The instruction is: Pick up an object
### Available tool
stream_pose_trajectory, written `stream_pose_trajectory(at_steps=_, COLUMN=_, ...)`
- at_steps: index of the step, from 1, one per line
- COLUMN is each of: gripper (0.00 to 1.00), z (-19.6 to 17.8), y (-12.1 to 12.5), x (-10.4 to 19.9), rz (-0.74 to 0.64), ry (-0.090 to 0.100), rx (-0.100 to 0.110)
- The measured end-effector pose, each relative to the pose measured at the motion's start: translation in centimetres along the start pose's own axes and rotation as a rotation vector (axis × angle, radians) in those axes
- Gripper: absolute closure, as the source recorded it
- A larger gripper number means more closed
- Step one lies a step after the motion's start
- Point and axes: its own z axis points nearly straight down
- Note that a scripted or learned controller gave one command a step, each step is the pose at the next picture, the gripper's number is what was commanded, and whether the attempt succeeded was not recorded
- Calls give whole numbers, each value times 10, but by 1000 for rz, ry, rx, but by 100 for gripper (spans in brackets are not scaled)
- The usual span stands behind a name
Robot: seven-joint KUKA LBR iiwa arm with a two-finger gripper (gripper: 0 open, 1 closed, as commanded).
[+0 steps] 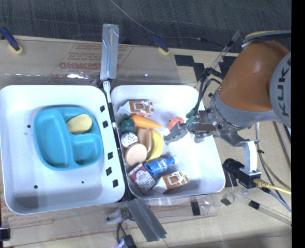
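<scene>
The right bin holds a pile of items along its left side: an orange carrot, a yellow banana, a beige round piece, a speckled white ball, a blue bottle, a dark green piece and small cartons. My gripper reaches in from the right, low over the bin's middle, just right of the banana and carrot. A small red item lies right beside its tip. Nothing is visibly held.
The left bin carries a blue divided tray with a yellow rounded piece in its upper compartment. A metal strip stands at the divider between the bins. Cables and clamps lie right of the right bin.
</scene>
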Motion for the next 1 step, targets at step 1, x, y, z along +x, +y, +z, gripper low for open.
stream_pose_trajectory(at_steps=1, gripper=0, z=93, y=50, x=47, rz=243, ry=0, rx=6)
